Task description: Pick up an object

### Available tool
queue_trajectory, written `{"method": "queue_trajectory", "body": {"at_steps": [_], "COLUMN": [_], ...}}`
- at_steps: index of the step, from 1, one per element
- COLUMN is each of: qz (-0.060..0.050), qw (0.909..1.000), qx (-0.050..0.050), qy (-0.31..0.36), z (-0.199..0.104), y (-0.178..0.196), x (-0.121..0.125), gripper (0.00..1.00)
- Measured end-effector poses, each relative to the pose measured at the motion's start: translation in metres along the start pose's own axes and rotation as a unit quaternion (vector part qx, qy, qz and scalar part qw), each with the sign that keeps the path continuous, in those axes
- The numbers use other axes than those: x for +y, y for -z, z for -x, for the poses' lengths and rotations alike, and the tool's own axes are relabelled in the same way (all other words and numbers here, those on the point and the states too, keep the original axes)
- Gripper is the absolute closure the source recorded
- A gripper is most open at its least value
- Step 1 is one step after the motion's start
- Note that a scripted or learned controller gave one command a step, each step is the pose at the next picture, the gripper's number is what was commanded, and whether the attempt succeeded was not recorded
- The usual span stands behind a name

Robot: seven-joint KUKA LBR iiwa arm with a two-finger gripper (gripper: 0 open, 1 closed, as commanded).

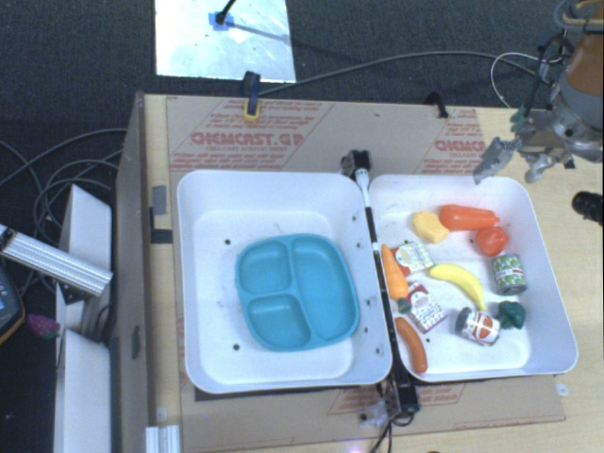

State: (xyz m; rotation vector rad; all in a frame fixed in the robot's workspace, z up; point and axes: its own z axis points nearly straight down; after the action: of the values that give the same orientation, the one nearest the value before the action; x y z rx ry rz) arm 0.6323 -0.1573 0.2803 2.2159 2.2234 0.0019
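**A:** What lies nearest the camera?

**B:** In the right white plastic bin (552, 347), along its near left side, a small orange-red sausage-shaped toy (412, 343) lies by the divider. Just beyond it sits a small red-and-white printed carton (425, 308), and to the right a little red-and-white tin can (478, 326) on its side, with a dark green broccoli-like toy (511, 314) just beside it.

**A:** And the left bin?

**B:** The left white plastic bin (212, 253) holds a light blue plastic plate with three compartments (296, 292), lying flat near the middle.

**A:** Going farther back on the right?

**B:** A yellow plastic banana (460, 282) lies mid-bin, curving toward the can. A long orange carrot toy (394, 272) runs along the divider, with a small white printed packet (413, 256) beside it. A green-labelled can (509, 273) stands near the right wall. Beyond that are a red tomato-like toy (491, 241), a large orange-red pepper-shaped toy (467, 217) and a pale yellow lumpy toy (429, 226) close to its left end.

**A:** Where is the arm?

**B:** The metal two-finger gripper (517, 163) hangs above the far right corner of the right bin, over its rim, well apart from the toys. Its jaws are spread apart with nothing between them.

**A:** Anything behind?

**B:** A brown cardboard sheet with red lettering (283, 130) under the bins, a yellow-and-black clamp (251, 97) on its far edge, and a shiny silver square plate (225, 26) on the dark floor.
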Motion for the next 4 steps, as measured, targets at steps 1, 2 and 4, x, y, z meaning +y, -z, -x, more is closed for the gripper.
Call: {"method": "queue_trajectory", "body": {"at_steps": [1,2,4], "qz": [-0.002,0.008,0.013], "qw": [1.0000,1.0000,0.9999], "qx": [0.001,-0.003,-0.006], "qy": [0.001,0.000,0.001], "z": [-0.051,-0.022,-0.020], "y": [-0.111,-0.177,-0.163], "x": [-0.030,0.022,0.025], "gripper": [0.00,0.00,0.00]}}
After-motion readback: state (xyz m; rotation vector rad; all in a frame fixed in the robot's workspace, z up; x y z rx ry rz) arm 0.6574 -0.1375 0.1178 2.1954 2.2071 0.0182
